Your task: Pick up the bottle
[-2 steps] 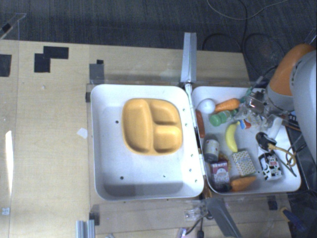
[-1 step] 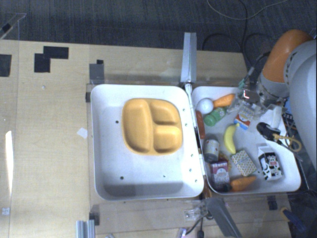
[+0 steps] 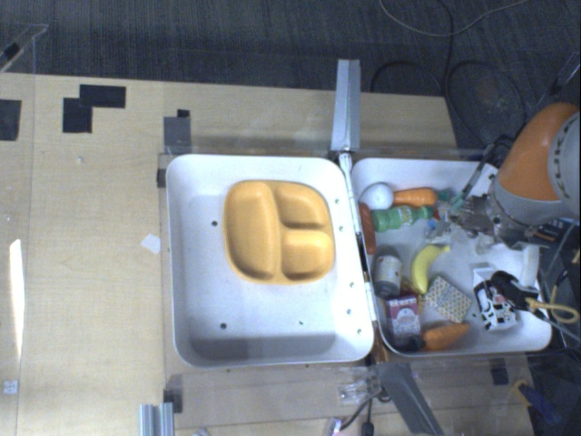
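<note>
At the near edge of the right bin (image 3: 536, 339) you see a carrot (image 3: 445, 335) lying beside a small red packet (image 3: 404, 314) whose printing is too blurred to read. Behind these lie a patterned sachet (image 3: 448, 299), a banana (image 3: 424, 266) and a small can (image 3: 388, 273) with an illegible label. A black-and-white object (image 3: 495, 303) rests toward the bin's right side. At the far end you find a white ball (image 3: 377, 195), a second carrot (image 3: 415, 196) and the bottle (image 3: 406, 217), green and lying on its side just in front of that carrot, cap end toward the ball. A red item (image 3: 367, 227) lies against the bin's left wall. The left bin (image 3: 263, 334) holds a yellow divided tray (image 3: 278, 230) with three compartments. The arm (image 3: 540, 166) hangs over the right bin; its gripper (image 3: 467, 212) sits just right of the bottle, and you cannot tell how it is set.
</note>
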You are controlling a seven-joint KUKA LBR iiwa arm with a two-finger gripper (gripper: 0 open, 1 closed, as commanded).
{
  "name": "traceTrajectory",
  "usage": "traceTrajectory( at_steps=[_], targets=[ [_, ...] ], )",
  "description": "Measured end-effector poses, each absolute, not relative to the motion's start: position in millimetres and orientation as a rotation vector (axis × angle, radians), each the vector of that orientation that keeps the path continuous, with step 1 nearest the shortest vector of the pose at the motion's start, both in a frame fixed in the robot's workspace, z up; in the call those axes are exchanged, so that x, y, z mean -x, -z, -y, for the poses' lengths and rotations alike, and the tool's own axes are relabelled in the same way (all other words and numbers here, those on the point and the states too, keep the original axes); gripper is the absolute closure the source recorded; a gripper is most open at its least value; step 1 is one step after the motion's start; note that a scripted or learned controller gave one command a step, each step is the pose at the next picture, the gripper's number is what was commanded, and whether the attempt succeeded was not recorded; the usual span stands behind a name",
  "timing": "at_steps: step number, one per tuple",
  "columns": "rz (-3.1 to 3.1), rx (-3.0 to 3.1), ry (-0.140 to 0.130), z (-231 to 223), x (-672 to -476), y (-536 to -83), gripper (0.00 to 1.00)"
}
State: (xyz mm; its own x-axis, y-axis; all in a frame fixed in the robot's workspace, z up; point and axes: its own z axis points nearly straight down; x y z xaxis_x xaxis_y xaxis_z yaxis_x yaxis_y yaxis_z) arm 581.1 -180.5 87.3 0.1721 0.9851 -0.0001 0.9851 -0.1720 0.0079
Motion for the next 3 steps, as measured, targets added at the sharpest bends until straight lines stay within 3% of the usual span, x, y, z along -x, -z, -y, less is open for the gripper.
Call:
traceTrajectory(
  at_steps=[2,3],
  targets=[
    [-2.017,-2.400,-0.008,180,-581.3,-87,0.00],
    [-2.038,-2.384,-0.007,188,-641.4,-86,0.00]
  ],
)
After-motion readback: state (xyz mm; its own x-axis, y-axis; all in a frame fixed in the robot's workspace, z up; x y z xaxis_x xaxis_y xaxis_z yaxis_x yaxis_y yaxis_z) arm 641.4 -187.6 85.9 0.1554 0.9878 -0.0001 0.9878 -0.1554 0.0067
